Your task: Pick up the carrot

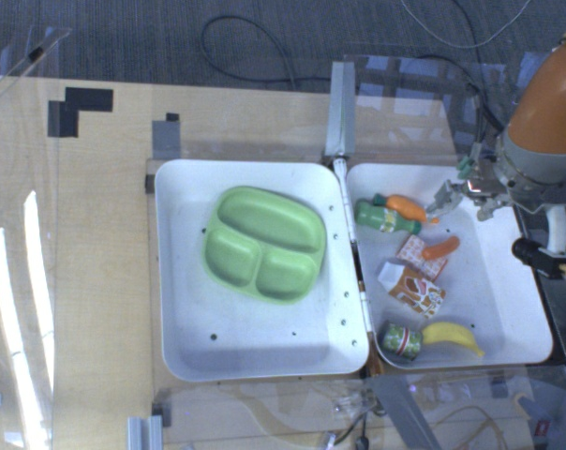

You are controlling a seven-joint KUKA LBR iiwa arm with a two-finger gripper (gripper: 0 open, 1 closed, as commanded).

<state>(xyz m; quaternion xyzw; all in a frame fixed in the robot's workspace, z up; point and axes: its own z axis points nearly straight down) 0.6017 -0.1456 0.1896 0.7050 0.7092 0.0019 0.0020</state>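
the right bin (531, 293) serves as the landmark here: it sits on the pale wooden worktop (96, 279), touching the left bin (175, 345) along a shared middle rim. the carrot (406, 206) lies in the right bin's far left part, orange and tapered, slanting just behind and touching a green bottle (381, 217) with an orange cap that rests near the bin's left wall. the end effector (452, 195) hovers over the far part of the right bin, just to the right of the carrot's thicker end, hanging from the grey arm (545, 120) with its orange band that enters above the bin's far right corner; whether it is released or clenched cannot be told from this angle, and nothing can be seen held in it. toward the middle of the right bin lies a small reddish-orange sausage-like piece (441, 247), with a patterned carton (423, 256) touching it and a second printed carton (414, 291) just nearer the camera. at the right bin's near edge stand a green can (401, 340) on its side and a yellow banana (452, 337) beside it. across the shared rim, a green divided plate (264, 243) rests in the middle of the left bin. black cables (255, 40) loop on the dark floor beyond the right bin.
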